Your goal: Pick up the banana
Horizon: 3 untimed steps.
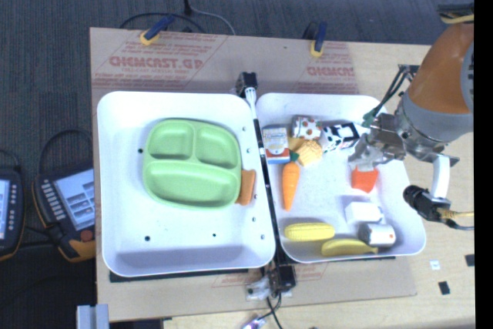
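Note:
The banana (346, 246) is yellow and lies flat along the near wall of the right bin (400, 189), just beside a small grey and white block (378, 234). My gripper (370, 156) hangs over the right side of that bin, well behind the banana, directly above a red-orange piece (365, 180). Nothing of the banana is near its fingers. The arm's orange band (447, 73) rises at the right edge of the view.
In the right bin lie a corn cob (310, 230), a carrot (290, 182), a white block (362, 210), a small carton (275, 142) and several toys at the back. The left bin (123, 227) holds a green divided plate (192, 163) and a sausage (247, 186).

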{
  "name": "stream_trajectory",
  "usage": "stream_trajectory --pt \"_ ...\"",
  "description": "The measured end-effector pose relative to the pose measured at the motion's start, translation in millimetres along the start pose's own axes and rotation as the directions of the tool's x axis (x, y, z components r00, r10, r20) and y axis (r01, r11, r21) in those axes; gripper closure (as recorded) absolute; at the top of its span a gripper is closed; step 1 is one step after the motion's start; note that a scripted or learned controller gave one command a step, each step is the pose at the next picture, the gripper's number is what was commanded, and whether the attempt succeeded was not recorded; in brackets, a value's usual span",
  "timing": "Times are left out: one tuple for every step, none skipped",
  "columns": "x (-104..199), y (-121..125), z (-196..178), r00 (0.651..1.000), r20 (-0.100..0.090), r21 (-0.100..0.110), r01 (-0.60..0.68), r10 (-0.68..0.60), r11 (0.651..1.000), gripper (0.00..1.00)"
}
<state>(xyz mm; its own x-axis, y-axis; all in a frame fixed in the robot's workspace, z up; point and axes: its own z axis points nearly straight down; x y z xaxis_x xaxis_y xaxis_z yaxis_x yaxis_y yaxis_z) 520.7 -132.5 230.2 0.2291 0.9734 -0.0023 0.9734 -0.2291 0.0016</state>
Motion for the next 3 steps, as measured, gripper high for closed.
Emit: stream_trajectory --pt "-66.3 -22.1 -81.8 0.983 0.0 0.0 0.182 -0.182 0.983 1.0" --pt "-40.1 -29.4 48.4 0.953 -0.004 0.004 0.302 -0.302 0.953 1.0" --pt "7.0 -25.9 100.2 0.917 -0.004 0.003 0.399 -0.399 0.917 1.0"
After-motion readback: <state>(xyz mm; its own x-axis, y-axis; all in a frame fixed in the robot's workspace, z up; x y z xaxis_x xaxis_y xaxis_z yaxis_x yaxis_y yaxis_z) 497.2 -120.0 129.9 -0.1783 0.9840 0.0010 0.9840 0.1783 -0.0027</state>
